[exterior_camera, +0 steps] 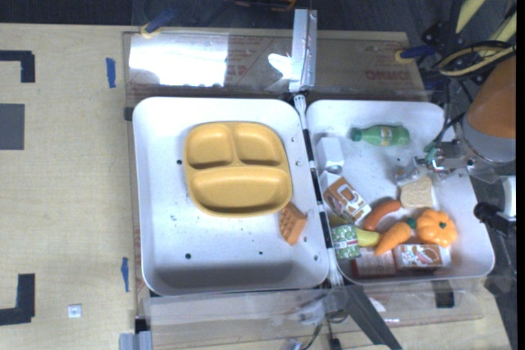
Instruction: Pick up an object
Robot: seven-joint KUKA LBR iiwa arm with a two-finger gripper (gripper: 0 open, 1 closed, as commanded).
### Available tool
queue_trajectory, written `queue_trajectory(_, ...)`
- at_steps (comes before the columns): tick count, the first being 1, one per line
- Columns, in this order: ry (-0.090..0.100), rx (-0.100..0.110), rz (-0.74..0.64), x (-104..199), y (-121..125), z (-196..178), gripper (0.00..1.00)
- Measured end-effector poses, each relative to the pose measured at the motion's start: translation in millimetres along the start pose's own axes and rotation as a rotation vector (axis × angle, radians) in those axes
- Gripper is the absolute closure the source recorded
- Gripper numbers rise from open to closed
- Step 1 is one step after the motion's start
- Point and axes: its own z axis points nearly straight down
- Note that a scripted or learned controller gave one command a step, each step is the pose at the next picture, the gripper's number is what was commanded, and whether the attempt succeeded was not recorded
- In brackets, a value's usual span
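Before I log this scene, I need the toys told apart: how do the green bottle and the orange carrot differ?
The green bottle is green with a pale label; the carrot is orange. The bottle lies by itself near the right bin's far side, while the carrot sits packed among other toys near the bin's front. The bottle lies roughly level across the view; the carrot lies at a slant. Both lie flat in the right bin.

Grey arm [492, 145] with orange band [499, 104], black cables alongside.

Yellow tray [238, 168], cluttered right bin [484, 254]
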Motion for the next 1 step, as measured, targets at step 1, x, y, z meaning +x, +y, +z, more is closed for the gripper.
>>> queue_trajectory(1,-0.010,0.009,0.033,92.1,5.6,-102.0,1.00)
